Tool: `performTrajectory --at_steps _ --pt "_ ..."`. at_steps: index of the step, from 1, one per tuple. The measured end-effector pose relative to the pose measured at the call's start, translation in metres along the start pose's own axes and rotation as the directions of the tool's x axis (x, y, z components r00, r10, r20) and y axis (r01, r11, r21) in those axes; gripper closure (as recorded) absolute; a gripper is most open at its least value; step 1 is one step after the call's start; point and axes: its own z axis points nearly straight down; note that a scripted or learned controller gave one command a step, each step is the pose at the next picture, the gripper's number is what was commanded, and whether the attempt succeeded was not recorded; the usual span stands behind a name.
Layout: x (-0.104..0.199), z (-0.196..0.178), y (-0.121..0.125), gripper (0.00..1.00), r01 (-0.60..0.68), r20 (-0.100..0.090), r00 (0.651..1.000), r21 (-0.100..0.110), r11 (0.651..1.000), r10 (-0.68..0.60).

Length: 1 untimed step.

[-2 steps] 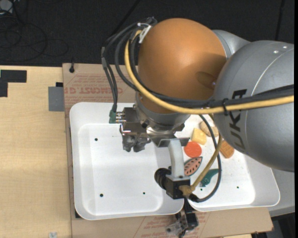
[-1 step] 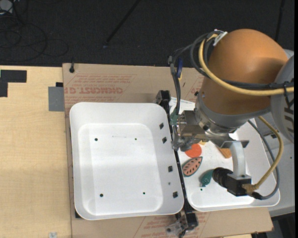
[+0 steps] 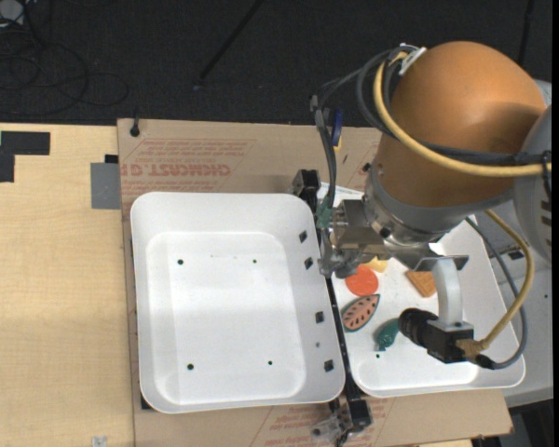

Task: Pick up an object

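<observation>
In the right bin lie several small objects: a round orange piece, a reddish-brown oval with stripes, a teal piece, a tan-orange block and a small yellow bit. My gripper hangs low at the right bin's left wall, just left of the round orange piece. The wrist and the orange band above it hide much of the gripper and the bin's far part. I see nothing held.
The left bin sits beside the right one, with black clips along the shared wall. A black and white fitting on a cable hangs over the right bin's front. Brown cardboard lies under both bins.
</observation>
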Motion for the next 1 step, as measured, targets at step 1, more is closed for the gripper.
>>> performTrajectory --at_steps 1 --pt "-0.0008 -0.0088 0.0002 1.00 -0.001 0.001 1.000 0.004 1.000 0.001"
